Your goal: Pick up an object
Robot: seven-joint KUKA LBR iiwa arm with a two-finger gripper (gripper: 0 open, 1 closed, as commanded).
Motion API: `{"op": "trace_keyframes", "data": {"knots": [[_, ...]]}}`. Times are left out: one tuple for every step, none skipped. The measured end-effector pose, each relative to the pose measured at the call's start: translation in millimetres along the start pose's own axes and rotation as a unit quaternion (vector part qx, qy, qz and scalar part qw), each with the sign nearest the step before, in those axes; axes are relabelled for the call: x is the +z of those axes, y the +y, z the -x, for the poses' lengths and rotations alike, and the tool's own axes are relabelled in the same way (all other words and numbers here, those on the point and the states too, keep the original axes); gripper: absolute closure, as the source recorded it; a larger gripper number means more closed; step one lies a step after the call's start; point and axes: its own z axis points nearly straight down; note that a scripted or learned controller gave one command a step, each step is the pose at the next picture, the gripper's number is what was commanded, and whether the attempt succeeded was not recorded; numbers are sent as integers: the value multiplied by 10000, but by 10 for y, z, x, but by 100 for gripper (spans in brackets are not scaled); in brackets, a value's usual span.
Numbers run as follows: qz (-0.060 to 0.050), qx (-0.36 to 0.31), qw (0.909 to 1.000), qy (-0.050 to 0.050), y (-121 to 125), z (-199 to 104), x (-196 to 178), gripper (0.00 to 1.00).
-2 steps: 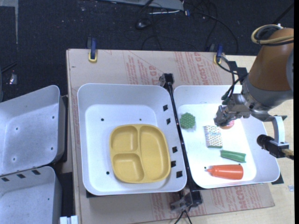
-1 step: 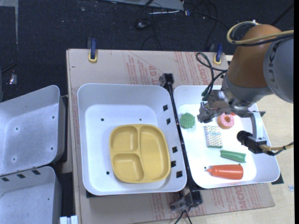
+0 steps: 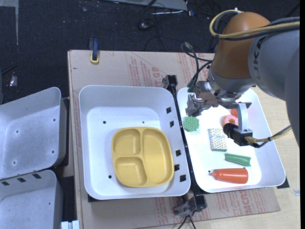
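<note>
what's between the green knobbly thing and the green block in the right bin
A small speckled rectangular sponge lies between the green knobbly ball and the green block, seen in the camera view.

Claw (image 3: 195,108) above green object (image 3: 191,123)

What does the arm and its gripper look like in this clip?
A thick grey arm with a rounded orange band above the wrist. A yellow cable loops over the band. The gripper is dark metal, with thin black wires beside it.
</note>
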Motion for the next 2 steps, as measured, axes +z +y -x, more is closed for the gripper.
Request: {"op": "trace_keyframes", "data": {"knots": [[2,0,10000,0,276,-448,-63,100],[-1,9,10000,-7,584,-872,146,100]]}}
